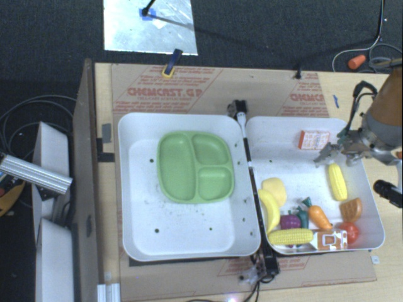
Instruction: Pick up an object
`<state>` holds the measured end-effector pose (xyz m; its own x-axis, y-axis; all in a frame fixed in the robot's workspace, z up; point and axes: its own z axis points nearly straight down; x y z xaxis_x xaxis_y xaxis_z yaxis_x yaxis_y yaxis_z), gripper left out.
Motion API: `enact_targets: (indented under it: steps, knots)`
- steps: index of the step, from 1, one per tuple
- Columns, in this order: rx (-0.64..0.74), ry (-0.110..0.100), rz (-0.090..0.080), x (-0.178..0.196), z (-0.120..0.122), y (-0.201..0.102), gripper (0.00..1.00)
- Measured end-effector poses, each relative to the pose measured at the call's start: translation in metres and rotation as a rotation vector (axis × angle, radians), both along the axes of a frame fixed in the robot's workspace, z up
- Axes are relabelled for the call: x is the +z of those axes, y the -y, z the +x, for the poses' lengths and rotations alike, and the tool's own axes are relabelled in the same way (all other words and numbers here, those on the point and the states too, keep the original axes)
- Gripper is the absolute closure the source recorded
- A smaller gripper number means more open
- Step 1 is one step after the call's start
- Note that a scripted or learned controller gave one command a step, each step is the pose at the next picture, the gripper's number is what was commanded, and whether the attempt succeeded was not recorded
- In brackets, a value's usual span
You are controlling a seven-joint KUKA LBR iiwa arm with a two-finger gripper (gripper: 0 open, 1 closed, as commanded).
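Note:
My gripper (340, 155) hangs over the right bin (277, 131) near its right wall, with the fingers spread open and nothing held between them. Just below it lies a yellow oblong toy (338, 182), apart from the fingertips. A small red and white box (313, 139) lies to the gripper's left. Toward the bin's front are a yellow banana (271, 201), a corn cob (291, 236), a purple piece (290, 221), a carrot (320, 217), an orange-brown piece (351, 209) and a red tomato (352, 233).
The left bin (135, 187) holds a green divided plate (194, 167). A black divider bar (247, 162) runs between the bins. The grey arm (384, 115) comes in from the right. Cables and metal brackets lie left of the bench.

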<state>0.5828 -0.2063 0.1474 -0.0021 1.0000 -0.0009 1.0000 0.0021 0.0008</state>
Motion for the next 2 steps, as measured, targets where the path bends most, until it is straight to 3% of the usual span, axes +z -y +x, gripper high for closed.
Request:
enact_targets:
  steps: [2]
  knots:
    - [0.0, 0.0, 0.0, -0.0026, -0.0022, 0.0001, 0.0]
